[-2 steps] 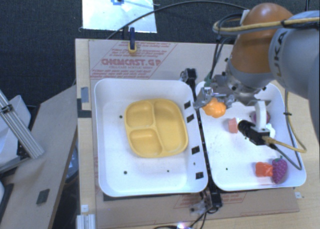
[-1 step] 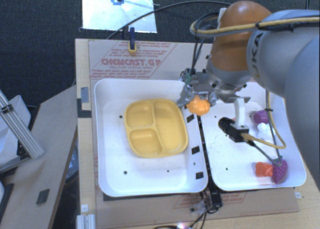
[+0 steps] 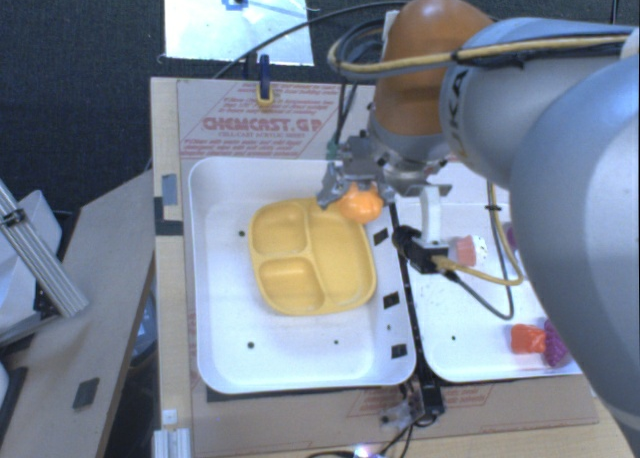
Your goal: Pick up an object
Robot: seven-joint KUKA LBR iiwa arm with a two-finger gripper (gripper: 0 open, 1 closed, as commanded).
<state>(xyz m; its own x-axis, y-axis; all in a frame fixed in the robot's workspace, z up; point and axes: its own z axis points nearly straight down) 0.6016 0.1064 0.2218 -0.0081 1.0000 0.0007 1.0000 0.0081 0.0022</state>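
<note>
Fingertips of my gripper (image 3: 350, 196) close around a small orange ball-like object (image 3: 360, 206), which sits between them at the far right corner of the left bin (image 3: 215, 276), just above the bin floor. By my reading the grasp is made, though whether it is firm I cannot tell from this slant. The orange object lies directly under my wrist, touching or nearly touching the upper right rim of a yellow divided tray (image 3: 310, 256), whose long axis runs diagonally from upper left to lower right across the left bin. Any lift should go straight up, I judge, since the tray's edge sits just beside the object and could snag it. Across the divider, the right bin (image 3: 470, 346) holds a small pink-and-white item (image 3: 467, 246) near a yellow cable, and an orange block (image 3: 527, 338) beside a purple piece (image 3: 556, 344) close to its right edge. Behind the bins, a sheet (image 3: 270, 126) carries red lettering reading "CHEMCAST GP"; the smaller lines beneath are too fine to read.
</note>
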